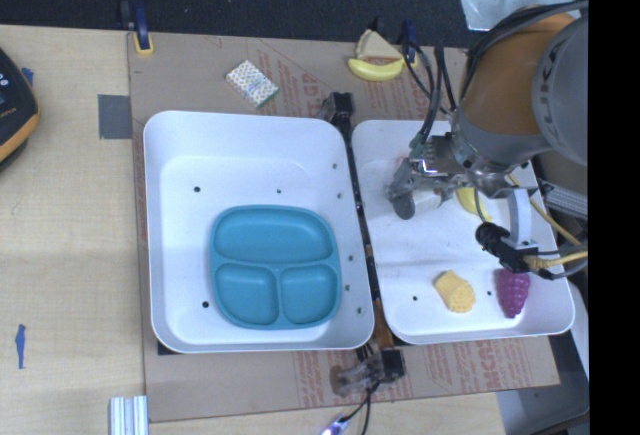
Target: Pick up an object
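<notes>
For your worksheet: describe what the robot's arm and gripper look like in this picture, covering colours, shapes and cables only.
The arm is a thick, rounded grey body with a broad orange band above the wrist. Below it sits a metallic silver-grey gripper with dark grey finger ends. Black cables loop along the arm's side, and thinner black and yellowish wires trail near the wrist.

The arm (560, 93) is a fat grey tube with a broad orange band (505, 88) wrapped round it above the wrist. Black cables (436, 88) loop along its side, and more black and yellowish wires trail beneath it. At its end sits the tool (412, 191), a cluster of dull silver metal with darker grey tips.
</notes>
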Robot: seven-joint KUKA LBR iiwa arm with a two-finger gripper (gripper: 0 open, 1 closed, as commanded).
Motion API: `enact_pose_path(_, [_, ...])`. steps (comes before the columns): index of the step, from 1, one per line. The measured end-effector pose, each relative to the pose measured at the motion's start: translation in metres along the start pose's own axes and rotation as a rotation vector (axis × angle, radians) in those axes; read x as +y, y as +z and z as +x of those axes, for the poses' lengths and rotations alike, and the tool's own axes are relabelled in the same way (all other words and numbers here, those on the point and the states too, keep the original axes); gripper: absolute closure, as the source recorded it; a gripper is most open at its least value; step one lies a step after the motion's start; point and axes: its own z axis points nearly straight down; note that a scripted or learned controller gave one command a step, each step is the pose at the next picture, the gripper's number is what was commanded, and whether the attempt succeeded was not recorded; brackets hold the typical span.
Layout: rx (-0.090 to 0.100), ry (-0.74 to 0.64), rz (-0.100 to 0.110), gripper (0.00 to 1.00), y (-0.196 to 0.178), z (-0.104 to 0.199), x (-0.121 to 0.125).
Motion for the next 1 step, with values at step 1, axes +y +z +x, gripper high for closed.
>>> enact_pose_path(1, [0.0,0.0,0.001,1.0,-0.0178,0.0363,0.0209])
